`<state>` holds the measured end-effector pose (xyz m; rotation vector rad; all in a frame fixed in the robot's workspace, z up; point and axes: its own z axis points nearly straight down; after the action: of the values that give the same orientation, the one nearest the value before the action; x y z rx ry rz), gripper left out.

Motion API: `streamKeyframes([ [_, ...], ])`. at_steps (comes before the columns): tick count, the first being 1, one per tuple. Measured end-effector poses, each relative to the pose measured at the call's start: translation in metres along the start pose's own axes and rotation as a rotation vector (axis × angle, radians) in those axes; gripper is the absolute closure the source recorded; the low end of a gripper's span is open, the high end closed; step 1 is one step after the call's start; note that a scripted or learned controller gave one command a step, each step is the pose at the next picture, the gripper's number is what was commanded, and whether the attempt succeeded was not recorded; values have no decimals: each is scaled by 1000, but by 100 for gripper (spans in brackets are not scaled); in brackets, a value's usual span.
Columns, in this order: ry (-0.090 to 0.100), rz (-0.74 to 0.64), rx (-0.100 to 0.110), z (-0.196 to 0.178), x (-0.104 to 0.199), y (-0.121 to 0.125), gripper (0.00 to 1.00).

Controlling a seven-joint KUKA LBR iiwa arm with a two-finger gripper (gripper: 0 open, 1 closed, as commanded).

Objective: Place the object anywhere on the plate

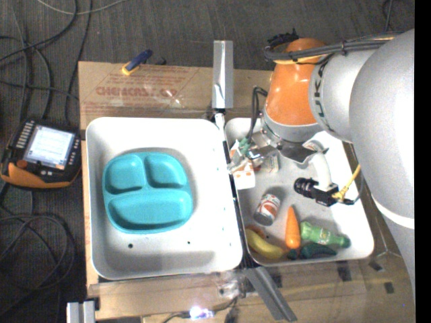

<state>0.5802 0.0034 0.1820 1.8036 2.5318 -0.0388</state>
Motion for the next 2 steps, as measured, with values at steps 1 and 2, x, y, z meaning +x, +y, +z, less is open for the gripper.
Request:
streamKeyframes([
  [1,-1,19,-2,-1,0,2,100],
  [2,-2,-35,-4,-1,-1,2,100],
])
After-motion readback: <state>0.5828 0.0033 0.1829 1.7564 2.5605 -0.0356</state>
